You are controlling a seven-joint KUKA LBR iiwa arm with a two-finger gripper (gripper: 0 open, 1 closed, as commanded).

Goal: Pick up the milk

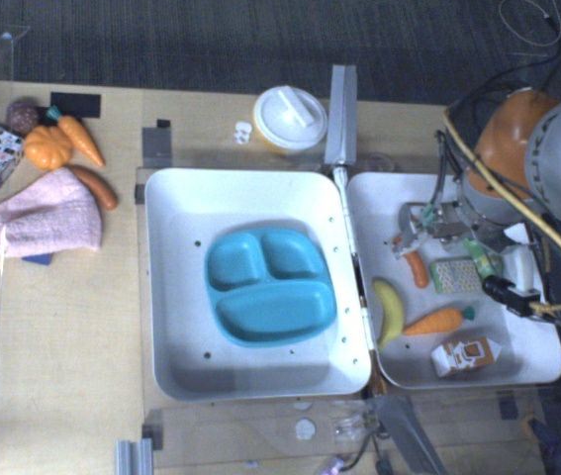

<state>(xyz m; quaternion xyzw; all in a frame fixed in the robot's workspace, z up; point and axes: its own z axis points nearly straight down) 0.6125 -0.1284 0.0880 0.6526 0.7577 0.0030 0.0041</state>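
The milk (pixel 466 354) is a small white carton with a brown panel. It lies on its side near the front edge of the right bin (pixel 547 359). My gripper (pixel 412 236) hangs over the back left part of that bin, just above a small red-orange sausage (pixel 417 269). It is well apart from the milk, up and to the left of it in the view. Nothing shows between its jaws.
In the right bin lie a banana (pixel 390 310), an orange carrot (pixel 434 322) and a grey-green gridded piece (pixel 455 276). A blue divided plate (pixel 272 285) sits in the left bin (pixel 176 265). A white lidded cup (pixel 291 117) stands behind the bins. A pink cloth (pixel 45 216) and toy vegetables lie at the far left.
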